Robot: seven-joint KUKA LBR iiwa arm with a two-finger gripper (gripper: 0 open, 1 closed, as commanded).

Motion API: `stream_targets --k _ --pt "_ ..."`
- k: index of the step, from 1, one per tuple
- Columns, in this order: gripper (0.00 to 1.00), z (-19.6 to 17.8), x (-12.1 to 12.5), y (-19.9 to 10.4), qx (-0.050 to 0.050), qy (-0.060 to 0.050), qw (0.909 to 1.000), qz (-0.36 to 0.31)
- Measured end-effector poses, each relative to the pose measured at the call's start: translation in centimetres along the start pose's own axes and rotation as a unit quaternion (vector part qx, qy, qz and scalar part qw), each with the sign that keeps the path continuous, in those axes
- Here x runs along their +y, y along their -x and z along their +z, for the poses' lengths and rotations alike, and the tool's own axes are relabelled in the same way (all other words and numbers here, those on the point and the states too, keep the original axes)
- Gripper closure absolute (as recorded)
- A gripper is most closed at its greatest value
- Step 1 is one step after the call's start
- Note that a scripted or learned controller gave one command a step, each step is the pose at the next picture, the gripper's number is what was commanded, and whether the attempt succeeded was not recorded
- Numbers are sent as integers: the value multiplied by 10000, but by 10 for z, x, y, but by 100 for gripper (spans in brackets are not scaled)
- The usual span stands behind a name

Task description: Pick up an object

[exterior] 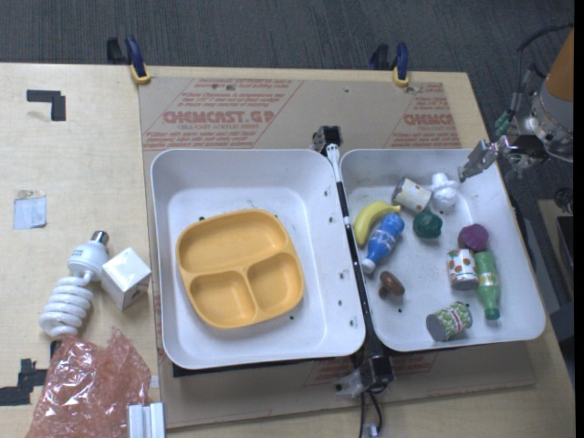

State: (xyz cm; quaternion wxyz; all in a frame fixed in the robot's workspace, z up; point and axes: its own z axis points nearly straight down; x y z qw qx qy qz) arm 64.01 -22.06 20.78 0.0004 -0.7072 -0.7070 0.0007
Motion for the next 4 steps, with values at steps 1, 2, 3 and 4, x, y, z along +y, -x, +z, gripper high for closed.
stream_targets --k 1,2,3,4 --pt "0 90 -32 -21 -24 63 10000 1" --pt "0 107 -66 -68 -2 14 10000 6" --pt "0 115 -112 -122 -39 35 10000 33" --pt "0 117 -163 -128 8 -5 10000 13"
